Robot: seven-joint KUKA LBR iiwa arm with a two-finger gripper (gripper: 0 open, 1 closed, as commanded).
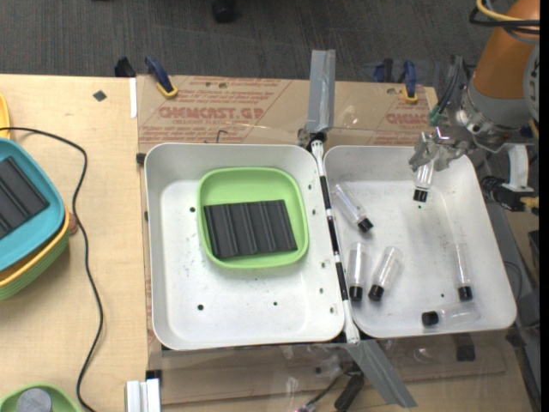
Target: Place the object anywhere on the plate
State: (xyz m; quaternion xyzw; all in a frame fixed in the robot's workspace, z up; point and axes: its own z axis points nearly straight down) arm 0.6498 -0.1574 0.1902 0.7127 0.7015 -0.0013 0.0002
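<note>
A green square plate (250,179) with a dark ribbed insert (254,228) lies in the left white bin (176,303). Over the upper part of the right bin (492,260), my gripper (426,163) is shut on a clear plastic tube (423,179). The tube hangs upright from the fingers with its black cap (419,196) pointing down, above the bin floor. The plate lies well to the left of the gripper, across the divider between the bins.
Several more clear, black-capped tubes lie on the right bin's floor, among them one (352,207) near the divider, a pair (371,273) lower down and one (461,273) at the right. A teal tray (26,204) and a black cable (86,230) sit on the wooden bench at left.
</note>
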